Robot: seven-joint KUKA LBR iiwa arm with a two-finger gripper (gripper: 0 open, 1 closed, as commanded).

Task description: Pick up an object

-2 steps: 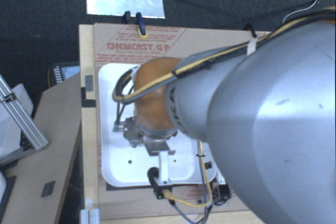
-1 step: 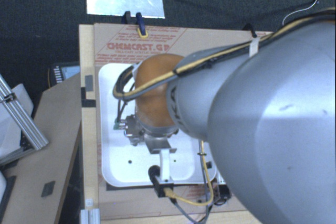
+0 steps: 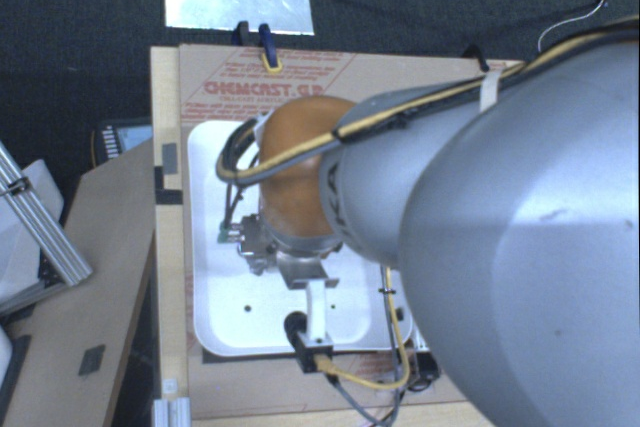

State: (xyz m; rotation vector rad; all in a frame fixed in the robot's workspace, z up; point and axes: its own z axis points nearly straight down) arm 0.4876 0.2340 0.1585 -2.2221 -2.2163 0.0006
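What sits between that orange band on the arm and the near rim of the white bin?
In the camera view, the arm's metal wrist hardware and a white bracket sit between the orange band and the bin's near rim.

The object (arm (image 3: 500, 215) over the white bin (image 3: 215, 320)) cannot be made out.

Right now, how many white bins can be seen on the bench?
1. A white bin lies at the left of the bench, under the arm. The arm covers the right side, so a second bin may be hidden there.
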